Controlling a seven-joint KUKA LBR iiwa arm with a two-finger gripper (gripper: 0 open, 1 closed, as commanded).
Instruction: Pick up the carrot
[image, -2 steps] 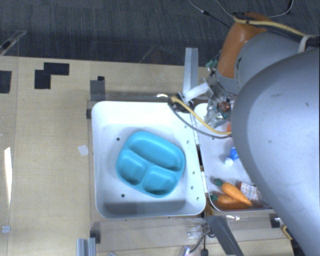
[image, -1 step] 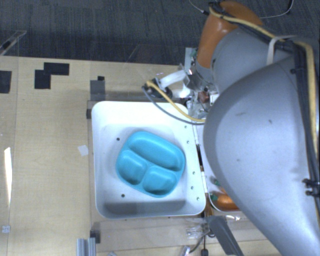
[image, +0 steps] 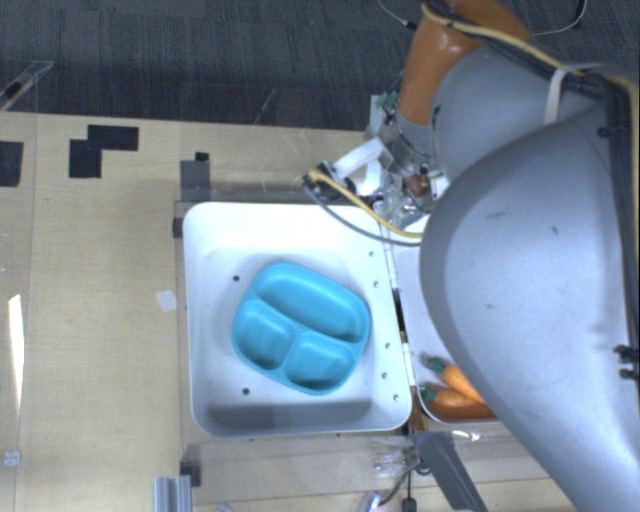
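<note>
A: Gripper (image: 400, 190) sat at the far edge of the bins, under the orange-banded wrist; cables and the arm's grey body (image: 530, 290) covered it. Whether spread or pressed together, could not tell. Nothing seen in its hold.

B: Carrot?

A: Carrot (image: 462, 392) lay in the right bin (image: 432, 412), at its near left corner, partly hidden beneath the arm, well apart from the gripper.

B: Progress?

A: Judged not yet picked; approach, grasp and lift all remained. Left bin (image: 210, 300) carried a blue divided tray (image: 298, 327), untouched.
</note>
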